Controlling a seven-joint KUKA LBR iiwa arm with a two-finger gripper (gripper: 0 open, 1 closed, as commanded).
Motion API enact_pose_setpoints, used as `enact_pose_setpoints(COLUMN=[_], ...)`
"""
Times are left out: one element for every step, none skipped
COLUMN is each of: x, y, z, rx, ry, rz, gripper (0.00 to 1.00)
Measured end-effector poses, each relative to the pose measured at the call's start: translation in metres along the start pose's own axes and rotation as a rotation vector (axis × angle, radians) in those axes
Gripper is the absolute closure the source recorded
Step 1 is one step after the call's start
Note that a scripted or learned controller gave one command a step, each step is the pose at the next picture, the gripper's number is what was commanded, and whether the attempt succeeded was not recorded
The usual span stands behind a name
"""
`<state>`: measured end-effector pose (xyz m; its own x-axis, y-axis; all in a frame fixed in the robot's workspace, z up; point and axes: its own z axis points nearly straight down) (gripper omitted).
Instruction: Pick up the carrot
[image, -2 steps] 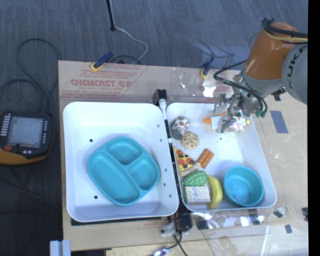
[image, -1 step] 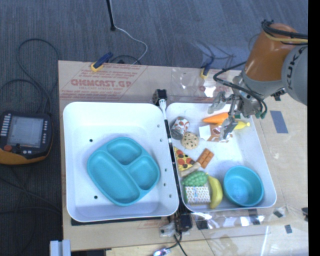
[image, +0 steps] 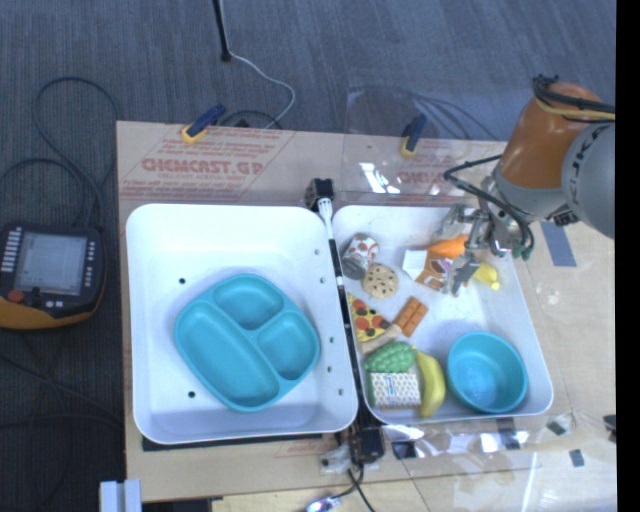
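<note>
Carrot (image: 449, 245), small, orange, tapered, just beside gripper (image: 468, 268)

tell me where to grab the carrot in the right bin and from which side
Judging from this view, grip the carrot across its orange body near the middle, coming from above. It lies flat, pointing left to right, so the fingers should close across its narrow width. The gripper already hangs at its right end, and a white card and a yellow piece crowd it, making a side approach awkward.
</note>
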<state>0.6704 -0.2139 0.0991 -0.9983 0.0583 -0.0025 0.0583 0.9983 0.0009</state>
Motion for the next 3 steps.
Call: enact_pose_setpoints(x=[0.005, 0.001, 0.028], y=[-0.008, -0.007, 0.044], z=[0.005, -0.008, -0.073], rx=[-0.002, 0.001, 0.0], ry=[0.001, -0.013, -0.007], rz=[0.236, 0.234, 0.295], gripper=[0.0, 1.0, 1.0])
